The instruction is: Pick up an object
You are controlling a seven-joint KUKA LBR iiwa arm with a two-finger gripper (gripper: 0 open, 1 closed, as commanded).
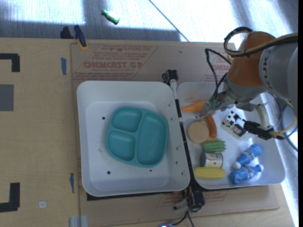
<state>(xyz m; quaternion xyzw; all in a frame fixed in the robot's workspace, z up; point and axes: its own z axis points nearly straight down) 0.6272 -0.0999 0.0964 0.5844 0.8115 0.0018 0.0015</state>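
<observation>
My gripper (208,109) reaches down into the right bin (272,174) at its upper left part. Its tip sits right by an orange carrot (193,107) and the top end of a red-orange sausage (211,126). Below them lie a tan round cookie (198,132), a green pepper piece (214,146), a small can (213,160) and a yellow corn cob (209,173). Two blue bottles (246,164) lie at the lower right. A black-and-white tag (233,123) sits next to the arm.
The left bin (90,126) holds a teal divided plate (137,136). The grey arm with its orange band (251,56) and cables crosses the right bin's upper right. A green item (110,16) lies on the floor beyond the bench.
</observation>
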